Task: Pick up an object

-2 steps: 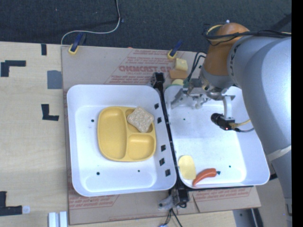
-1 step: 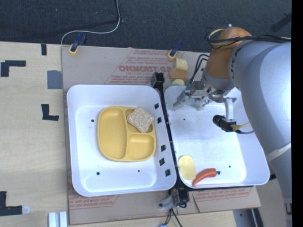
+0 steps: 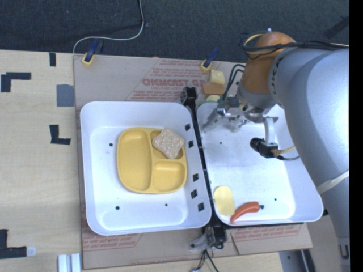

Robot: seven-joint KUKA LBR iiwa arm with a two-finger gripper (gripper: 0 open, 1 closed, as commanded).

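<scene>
Objects for picking are lying in both white bins. In the right bin [image 3: 283, 205], a pale yellow oval piece [image 3: 223, 199] is resting near the front left corner, and an orange-red chili-shaped item [image 3: 245, 210] is lying just to its right, the two close together or barely touching. In the left bin [image 3: 99, 169], a yellow divided plate [image 3: 136, 163] is sitting in the middle, and a speckled beige bread-like slice [image 3: 168, 143] is lying on the plate's far right compartment, overlapping the ridge between sections.

The grey arm [image 3: 315, 106] with its orange band [image 3: 262, 61] is reaching in from the right, and the gripper [image 3: 227, 111] is hanging over the far left part of the right bin, well apart from the yellow piece and the chili at the near edge. Whether anything is between its jaws, or how far they are parted, I cannot tell, since the wrist hardware is crowding that spot. Beyond the bins' far rim, a tan block [image 3: 215, 84] and a small pale green item [image 3: 211, 99] are sitting on the cardboard sheet [image 3: 142, 78], close to the gripper. Two blue clamps [image 3: 91, 52] are pinning the cardboard at its far edge.
</scene>
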